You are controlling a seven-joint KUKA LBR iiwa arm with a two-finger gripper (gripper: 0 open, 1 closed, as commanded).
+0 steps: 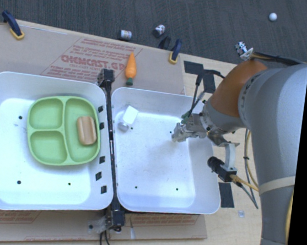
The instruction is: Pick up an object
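The gripper (181, 135) sits low in the right bin (155, 197), near its right wall; whether its jaws are parted or closed is unclear. A small white block (128, 114) lies in that bin's upper left. The left bin (1, 184) holds a green divided plate (52, 134) with a tan bread-like piece (86, 130) in its right compartment

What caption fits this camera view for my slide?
Grey robot arm's hand hovers in the right white bin; tan bread-like piece sits on green divided plate.

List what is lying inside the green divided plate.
One brown bread-like piece lies in the right-hand compartment of the green plate. The other two compartments show bare green. Whatever is beneath the piece is covered.
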